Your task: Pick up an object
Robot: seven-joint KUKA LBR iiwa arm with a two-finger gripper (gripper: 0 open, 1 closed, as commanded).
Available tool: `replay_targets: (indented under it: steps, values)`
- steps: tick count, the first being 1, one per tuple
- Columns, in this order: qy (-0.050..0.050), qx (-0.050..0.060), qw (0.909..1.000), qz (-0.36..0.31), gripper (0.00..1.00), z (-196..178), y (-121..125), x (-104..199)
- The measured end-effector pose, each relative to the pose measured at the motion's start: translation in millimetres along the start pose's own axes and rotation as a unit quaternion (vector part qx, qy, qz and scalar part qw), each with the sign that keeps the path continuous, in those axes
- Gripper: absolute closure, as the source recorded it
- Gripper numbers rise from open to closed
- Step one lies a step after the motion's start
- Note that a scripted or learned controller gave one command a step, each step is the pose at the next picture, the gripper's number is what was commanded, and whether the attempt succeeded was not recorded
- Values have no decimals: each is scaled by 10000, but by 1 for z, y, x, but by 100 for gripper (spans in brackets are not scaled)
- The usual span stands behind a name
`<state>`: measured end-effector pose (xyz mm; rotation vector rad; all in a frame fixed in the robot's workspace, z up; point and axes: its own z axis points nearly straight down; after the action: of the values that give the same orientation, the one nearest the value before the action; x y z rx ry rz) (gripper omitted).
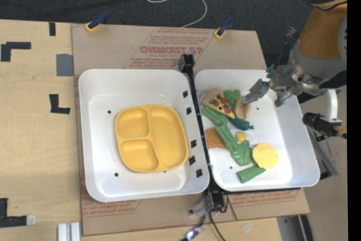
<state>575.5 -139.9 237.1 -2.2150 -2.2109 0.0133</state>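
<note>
The gripper [266,93] hangs over the upper part of the right bin [293,138], at about two o'clock from that bin's middle. Its two fingers stand apart: one grey finger [254,91] slants down toward the toys, the other [280,97] points down nearer the wrist, and nothing lies between them. Behind it, toward three o'clock, the grey arm with its orange band [321,25] leaves by the right edge.

At nine o'clock from the gripper, just beside the lower fingertip, lies a pile of toy food. Nearest is a green leafy piece [232,97], with a pizza slice [219,103] touching it on its nine o'clock side. At six o'clock from these a long green vegetable [228,135] runs slantwise down the bin, with an orange-brown piece [214,138] against its left. A small yellow ball [241,136] sits on it. Farther toward six o'clock a yellow round piece [265,156] rests beside a short green piece [250,174].

Across the divider, at nine o'clock, the left bin [96,121] bears a yellow three-compartment plate [151,137]. Both bins stand on a cardboard sheet [163,48].
</note>
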Motion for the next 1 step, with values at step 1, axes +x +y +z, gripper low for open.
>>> replay_targets:
  steps: [1]
  values:
    - [-10, -64, 10000, -16, 0, -7, 2, 0]
